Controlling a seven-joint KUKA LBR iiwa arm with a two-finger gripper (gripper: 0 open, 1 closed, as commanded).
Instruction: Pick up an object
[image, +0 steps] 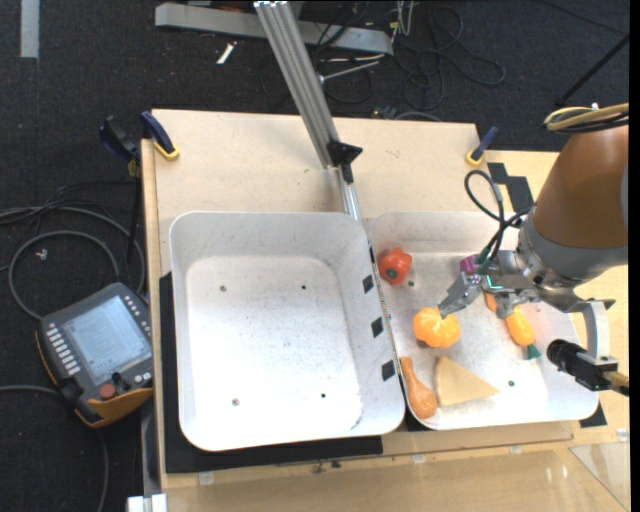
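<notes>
My gripper (452, 305): low in right bin (560, 405), tips just above orange pepper (437, 327); jaw state cannot tell. Also in bin: red pepper (395, 264) near left wall, carrot (519, 326), tan wedge (460, 382), orange gourd (419, 389). Left bin (200, 240) alongside.
</notes>
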